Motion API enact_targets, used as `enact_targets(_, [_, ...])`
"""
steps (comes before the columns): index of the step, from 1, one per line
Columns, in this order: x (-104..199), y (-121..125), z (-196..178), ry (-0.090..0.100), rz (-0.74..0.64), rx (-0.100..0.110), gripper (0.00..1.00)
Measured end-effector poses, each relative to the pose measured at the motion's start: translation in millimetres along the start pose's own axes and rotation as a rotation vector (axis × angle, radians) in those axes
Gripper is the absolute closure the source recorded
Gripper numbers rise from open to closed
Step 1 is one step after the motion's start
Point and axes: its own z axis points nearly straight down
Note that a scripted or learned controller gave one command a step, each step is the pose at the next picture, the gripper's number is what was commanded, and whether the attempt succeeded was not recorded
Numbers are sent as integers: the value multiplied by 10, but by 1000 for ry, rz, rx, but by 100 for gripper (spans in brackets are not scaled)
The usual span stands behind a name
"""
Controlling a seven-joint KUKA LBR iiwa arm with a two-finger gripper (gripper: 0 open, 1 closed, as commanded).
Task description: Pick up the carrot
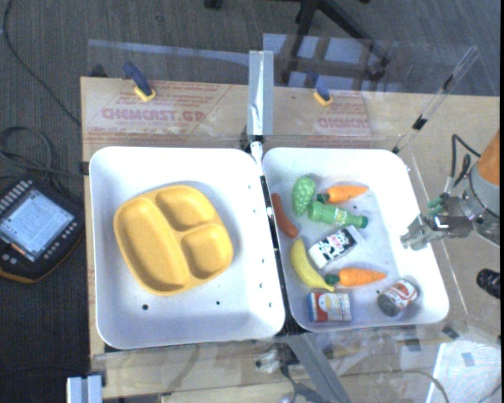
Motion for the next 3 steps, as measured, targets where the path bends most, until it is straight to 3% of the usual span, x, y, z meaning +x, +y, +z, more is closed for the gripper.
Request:
enact_targets(1, [648, 564, 1297, -6, -97, -13, 0])
enact_targets(2, [654, 568, 1224, -4, -97, -12, 100])
enact_targets(3, [1023, 808, 1194, -1, 14, 1, 100])
